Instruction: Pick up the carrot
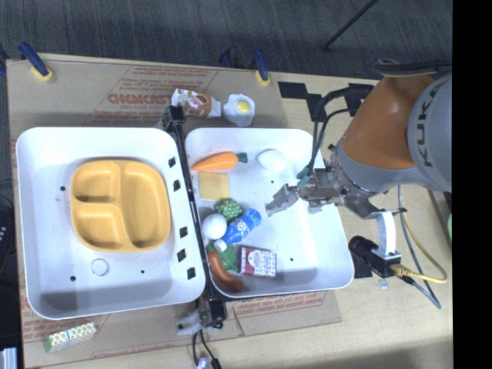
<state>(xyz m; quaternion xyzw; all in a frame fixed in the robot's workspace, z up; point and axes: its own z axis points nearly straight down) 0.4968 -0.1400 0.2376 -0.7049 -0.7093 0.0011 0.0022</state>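
An orange carrot (215, 161) with a green tip lies near the far left of the right bin (300, 141), above a yellow cheese slice (214, 185). My gripper (283, 199) hangs over the middle of that bin, to the right of and nearer than the carrot, well apart from it. Its fingers point left, and nothing shows between them.
The right bin also holds a white egg (270, 160), a green item (227, 208), a blue bottle (239, 227), a white ball (214, 226), a red carton (256, 261) and a sausage (223, 273). The left bin (38, 206) bears a yellow divided plate (121, 203). Small items stand behind the bins.
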